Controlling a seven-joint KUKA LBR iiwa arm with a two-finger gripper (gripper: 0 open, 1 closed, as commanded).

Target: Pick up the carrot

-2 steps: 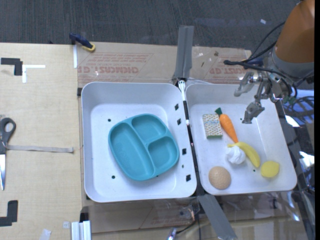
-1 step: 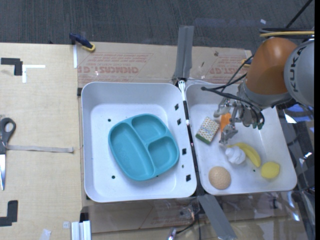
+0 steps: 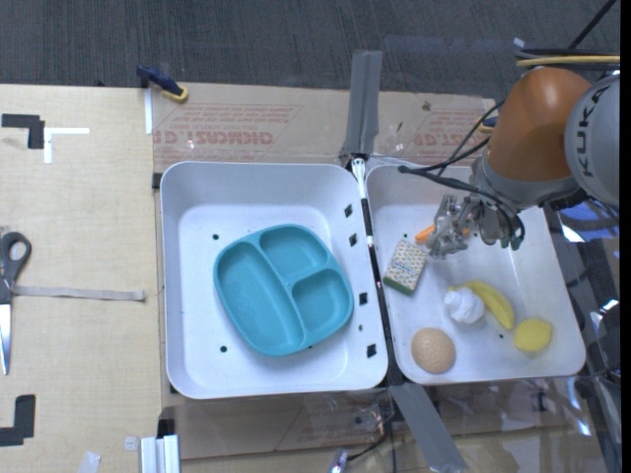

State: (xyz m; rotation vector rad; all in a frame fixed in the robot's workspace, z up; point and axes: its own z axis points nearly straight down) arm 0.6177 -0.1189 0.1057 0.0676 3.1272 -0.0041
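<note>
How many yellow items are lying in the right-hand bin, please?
2: a banana near the bin's middle, touching a white object, and a lemon towards the near right corner. The arm may hide others.

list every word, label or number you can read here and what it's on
"KUKA", partly cut off, in black on the grey arm.
Red print, seen upside down, on the cardboard sheet behind the bins: too blurred to read with certainty.
Pattern on the small packet in the right bin: too small to read.
</note>
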